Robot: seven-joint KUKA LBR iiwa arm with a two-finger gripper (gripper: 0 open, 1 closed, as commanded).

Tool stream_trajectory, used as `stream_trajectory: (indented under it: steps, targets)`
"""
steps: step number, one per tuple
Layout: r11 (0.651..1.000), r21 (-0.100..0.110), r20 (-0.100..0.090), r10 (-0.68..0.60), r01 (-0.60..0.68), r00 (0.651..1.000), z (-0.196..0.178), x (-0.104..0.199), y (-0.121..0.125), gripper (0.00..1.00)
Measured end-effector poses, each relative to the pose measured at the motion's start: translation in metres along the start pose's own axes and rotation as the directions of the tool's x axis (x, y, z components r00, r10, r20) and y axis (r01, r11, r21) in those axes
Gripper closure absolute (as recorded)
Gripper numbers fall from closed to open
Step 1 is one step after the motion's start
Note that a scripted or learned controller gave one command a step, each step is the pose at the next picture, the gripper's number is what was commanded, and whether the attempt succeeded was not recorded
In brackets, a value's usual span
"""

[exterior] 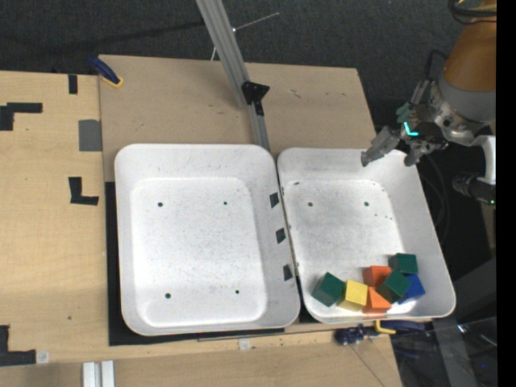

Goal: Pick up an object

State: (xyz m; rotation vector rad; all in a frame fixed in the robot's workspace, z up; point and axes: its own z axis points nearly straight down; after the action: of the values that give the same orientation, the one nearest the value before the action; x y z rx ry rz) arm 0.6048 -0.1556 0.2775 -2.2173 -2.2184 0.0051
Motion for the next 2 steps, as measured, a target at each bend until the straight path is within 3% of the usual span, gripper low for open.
stream_trajectory:
  steps: [1, 2]
  targets:
    - [1.000, -0.005, 0.001, -0.001, 0.001, 1.000, -0.003, 0.000, 0.001, 0.00]
    - [1.000, 0.002, 0.001, 0.000, 0.000, 1.000, 0.061, -0.002, -0.002, 0.00]
